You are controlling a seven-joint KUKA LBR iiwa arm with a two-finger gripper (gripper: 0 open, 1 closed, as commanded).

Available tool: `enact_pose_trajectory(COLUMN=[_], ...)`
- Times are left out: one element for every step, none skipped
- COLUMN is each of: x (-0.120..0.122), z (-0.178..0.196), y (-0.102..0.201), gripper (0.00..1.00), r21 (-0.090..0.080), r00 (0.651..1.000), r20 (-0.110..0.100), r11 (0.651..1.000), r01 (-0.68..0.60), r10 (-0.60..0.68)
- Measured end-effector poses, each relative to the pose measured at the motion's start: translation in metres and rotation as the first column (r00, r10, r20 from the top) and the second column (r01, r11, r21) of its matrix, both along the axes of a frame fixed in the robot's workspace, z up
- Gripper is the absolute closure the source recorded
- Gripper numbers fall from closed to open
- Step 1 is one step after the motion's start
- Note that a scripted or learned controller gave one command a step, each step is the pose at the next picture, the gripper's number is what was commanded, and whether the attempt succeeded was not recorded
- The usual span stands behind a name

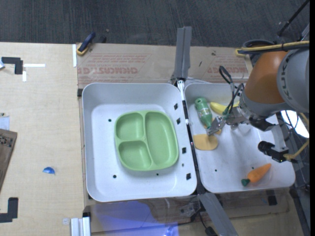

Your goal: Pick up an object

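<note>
The claw (215, 128) is seen low over the right-hand shallow white bin (231, 173), near that bin's left wall; whether it is open or closed cannot be told, and nothing can be made out held in it. Just beneath and touching its tip in the view lies a flat tan round disc (204, 142), on the bin floor. Just beside the claw, toward the far left corner of the same bin, a green plastic bottle (203, 110) lies on its side, and a yellow banana (220, 107) lies just beside it to the right, partly covered by the arm. The grey arm with its orange band (266, 80) is seen reaching in over the bin's right wall. An orange toy carrot with a green top (257, 174) lies near the bin's near right corner, well apart from the claw. In the left-hand shallow white bin (98, 171) a pale green three-compartment plate (146, 140) rests at the middle. Both bins sit at the right part of the light wooden bench (39, 132), and a small blue object (48, 170) lies near its left edge.
</note>
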State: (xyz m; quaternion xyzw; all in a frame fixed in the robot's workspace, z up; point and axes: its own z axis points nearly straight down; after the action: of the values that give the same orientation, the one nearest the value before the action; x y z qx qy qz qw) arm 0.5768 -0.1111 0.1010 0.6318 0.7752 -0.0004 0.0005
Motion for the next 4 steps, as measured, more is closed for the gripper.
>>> enact_pose_trajectory(x=[0.049, 0.05, 0.036, 0.048], z=[-0.013, -0.001, 0.139, 0.168], y=[0.003, 0.003, 0.059, 0.007], gripper=[0.0, 1.0, 1.0, 1.0], r21=[0.004, 0.005, -0.001, -0.002], r00=[0.999, 0.999, 1.0, 0.961], r20=[-0.026, -0.024, -0.001, -0.001], r11=[1.0, 1.0, 1.0, 0.961], r01=[-0.021, -0.021, 0.02, 0.277], r10=[0.021, 0.021, -0.02, -0.277])
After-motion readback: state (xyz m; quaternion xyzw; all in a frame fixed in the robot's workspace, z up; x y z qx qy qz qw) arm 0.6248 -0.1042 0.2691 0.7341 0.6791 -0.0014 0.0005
